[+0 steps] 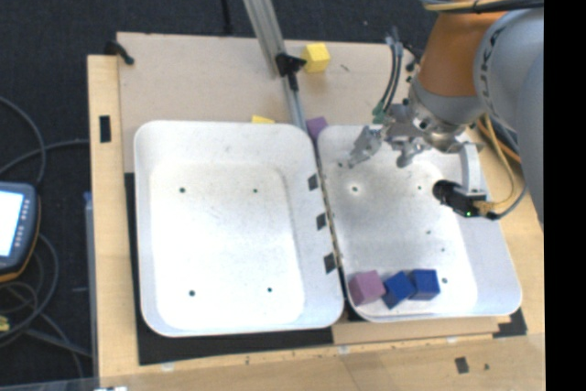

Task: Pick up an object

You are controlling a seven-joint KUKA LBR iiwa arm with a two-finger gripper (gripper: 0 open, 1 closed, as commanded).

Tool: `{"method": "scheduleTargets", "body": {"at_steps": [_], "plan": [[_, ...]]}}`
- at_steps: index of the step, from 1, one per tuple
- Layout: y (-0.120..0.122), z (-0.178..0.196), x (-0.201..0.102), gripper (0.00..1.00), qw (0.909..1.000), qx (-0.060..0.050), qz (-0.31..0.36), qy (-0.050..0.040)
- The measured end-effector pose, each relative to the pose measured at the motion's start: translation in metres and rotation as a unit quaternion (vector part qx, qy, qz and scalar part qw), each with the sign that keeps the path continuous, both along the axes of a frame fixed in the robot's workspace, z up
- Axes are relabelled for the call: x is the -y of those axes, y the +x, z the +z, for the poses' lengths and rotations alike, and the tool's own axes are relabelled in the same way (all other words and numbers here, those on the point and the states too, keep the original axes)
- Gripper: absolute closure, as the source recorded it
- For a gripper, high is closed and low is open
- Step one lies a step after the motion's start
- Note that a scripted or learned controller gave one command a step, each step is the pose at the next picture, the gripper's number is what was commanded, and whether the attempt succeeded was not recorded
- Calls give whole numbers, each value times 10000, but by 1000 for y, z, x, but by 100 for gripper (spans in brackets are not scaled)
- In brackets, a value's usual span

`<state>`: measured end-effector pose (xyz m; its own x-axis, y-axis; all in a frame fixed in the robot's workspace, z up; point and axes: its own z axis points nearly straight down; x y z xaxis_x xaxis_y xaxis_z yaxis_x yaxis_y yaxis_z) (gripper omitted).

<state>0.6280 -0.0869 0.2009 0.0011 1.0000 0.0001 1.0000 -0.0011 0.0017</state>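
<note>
Lying well below the claw [385, 151], the purple block [366, 287] and two blue blocks [410, 286] are looking light and stiff, best pinched across flat sides, while the claw is hanging apparently wide, holding nothing

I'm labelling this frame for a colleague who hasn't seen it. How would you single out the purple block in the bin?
Find the right-hand white bin, under the arm. Three blocks cluster along its near edge. The purple block is the leftmost, beside two blue blocks, and the only one not blue.
</note>
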Motion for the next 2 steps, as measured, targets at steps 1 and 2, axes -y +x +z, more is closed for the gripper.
{"method": "scheduleTargets", "body": {"at_steps": [1, 2], "plan": [[-74, -98, 48, 0, 10000, -58, -20, -5], [-98, -103, 76, 0, 10000, 14, -8, -14]]}}
